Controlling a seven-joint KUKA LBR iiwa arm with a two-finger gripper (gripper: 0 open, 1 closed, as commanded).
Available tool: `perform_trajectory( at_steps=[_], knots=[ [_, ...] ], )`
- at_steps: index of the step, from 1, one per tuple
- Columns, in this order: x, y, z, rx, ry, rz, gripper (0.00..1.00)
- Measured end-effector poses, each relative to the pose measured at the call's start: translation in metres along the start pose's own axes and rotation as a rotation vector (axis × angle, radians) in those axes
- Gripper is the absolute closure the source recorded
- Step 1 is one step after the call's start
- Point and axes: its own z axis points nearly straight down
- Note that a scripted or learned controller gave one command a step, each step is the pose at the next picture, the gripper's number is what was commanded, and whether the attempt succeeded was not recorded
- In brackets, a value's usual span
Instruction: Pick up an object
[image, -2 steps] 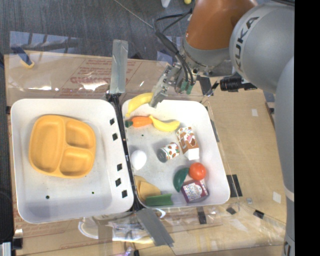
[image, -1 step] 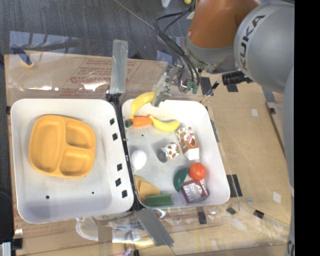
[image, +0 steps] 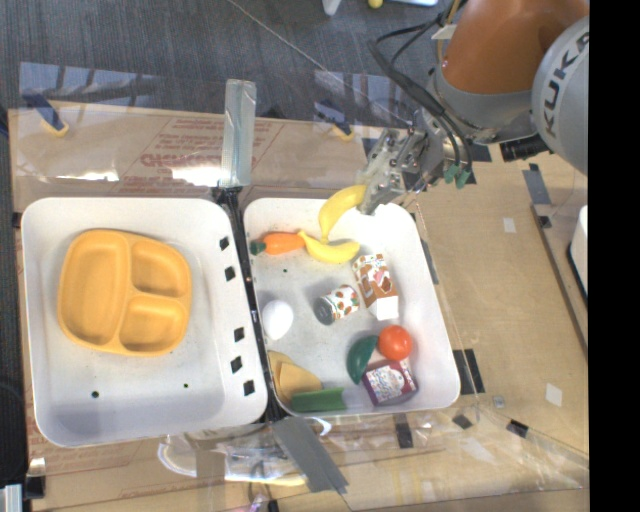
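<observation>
My gripper (image: 370, 196) hangs over the back edge of the right bin (image: 432, 300). It is shut on the upper end of a yellow banana (image: 338, 210), which hangs at a slant and overlaps the bin's back rim. A second banana (image: 332, 250) lies on the bin floor just below it, next to an orange carrot (image: 280, 242).
The right bin also holds a small carton (image: 375, 280), a can (image: 340, 303), a white ball (image: 277, 320), a red tomato (image: 395, 342), a green pepper (image: 360, 358), a purple packet (image: 388, 382) and a yellow wedge (image: 295, 377). A yellow divided plate (image: 123, 292) sits in the left bin (image: 60, 400).
</observation>
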Motion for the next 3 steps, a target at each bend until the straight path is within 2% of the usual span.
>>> perform_trajectory(
  at_steps=[2, 3],
  knots=[
    [-0.004, 0.001, -0.015, 0.001, 0.002, -0.007, 1.0],
    [-0.005, 0.0, 0.013, -0.001, 0.005, 0.054, 1.0]
  ],
)
